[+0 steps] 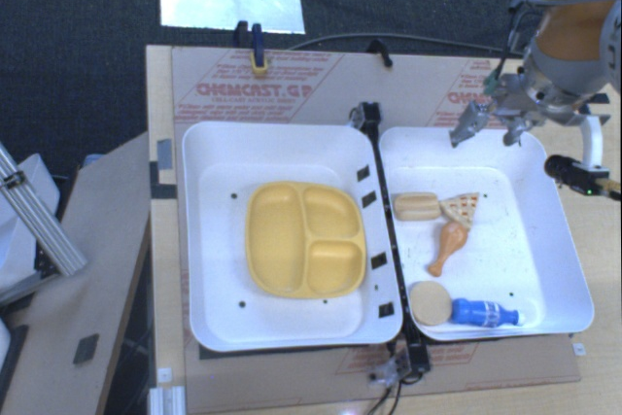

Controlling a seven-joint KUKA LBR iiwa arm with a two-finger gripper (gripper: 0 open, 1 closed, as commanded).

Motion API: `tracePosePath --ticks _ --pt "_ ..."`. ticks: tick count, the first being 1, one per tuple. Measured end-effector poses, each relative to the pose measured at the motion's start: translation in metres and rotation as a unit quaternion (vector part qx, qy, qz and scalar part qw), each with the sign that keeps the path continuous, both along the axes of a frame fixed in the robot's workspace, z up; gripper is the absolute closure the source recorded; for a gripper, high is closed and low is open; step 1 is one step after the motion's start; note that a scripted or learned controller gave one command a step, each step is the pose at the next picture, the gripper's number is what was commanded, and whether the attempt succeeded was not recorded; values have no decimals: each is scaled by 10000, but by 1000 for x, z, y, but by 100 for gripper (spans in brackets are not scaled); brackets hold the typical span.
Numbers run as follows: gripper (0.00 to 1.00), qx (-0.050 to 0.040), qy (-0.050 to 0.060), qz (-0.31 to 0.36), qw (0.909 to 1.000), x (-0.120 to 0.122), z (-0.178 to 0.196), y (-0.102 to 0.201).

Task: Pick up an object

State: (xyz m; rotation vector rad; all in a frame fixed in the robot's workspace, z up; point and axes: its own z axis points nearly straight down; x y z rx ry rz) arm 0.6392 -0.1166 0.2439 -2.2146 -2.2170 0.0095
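Note:
The right bin (544,209) holds a tan bread roll (416,206), a waffle-patterned wedge (463,207), an orange-brown drumstick (447,247), a round beige cookie (430,302) and a blue bottle (483,313) lying on its side. My gripper (491,124) hangs above the far rim of the right bin, well behind the food items. Its two fingers stand apart, open, with nothing between them.
The left bin (209,209) holds a yellow divided plate (304,239). Black clips run along the ridge between the bins (377,199). A blue and yellow clamp (258,47) sits at the bench's far edge. A metal frame (34,209) stands at left.

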Motion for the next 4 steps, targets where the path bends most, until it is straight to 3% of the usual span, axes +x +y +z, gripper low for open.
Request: tracePosePath --ticks 1,4 --pt "0 -7 -56 10 10000 2 7 0" --pt "0 -5 -44 16 10000 -1 -139 8"
